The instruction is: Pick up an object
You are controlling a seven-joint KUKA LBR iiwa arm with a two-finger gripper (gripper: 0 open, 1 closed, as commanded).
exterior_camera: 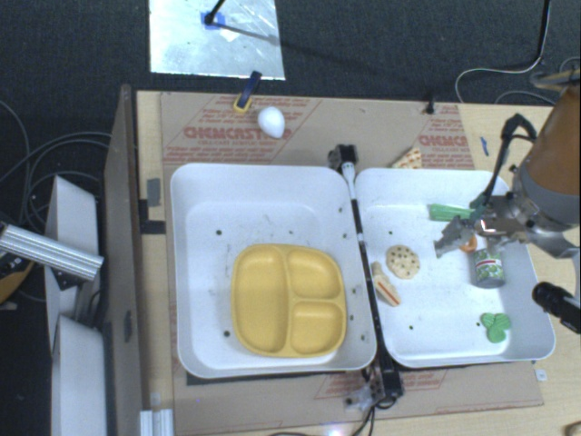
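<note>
My gripper [461,235] hangs over the right bin [427,352], in its upper right part. A small orange object [468,242] shows just beneath it. A small can with a green label [488,269] lies just right of and below the gripper. A flat green piece [448,213] lies just above the gripper. A round cookie [402,262] sits left of it, with a small hot dog [387,291] near the bin's left wall. A green leafy toy [495,326] rests at the lower right.
The left bin [209,207] bears a yellow divided plate [289,300]. Behind the bins on the cardboard lie a white egg [270,121], a yellow and blue marker [245,94] and a cracker [408,159]. A foil sheet [216,25] lies on the floor beyond.
</note>
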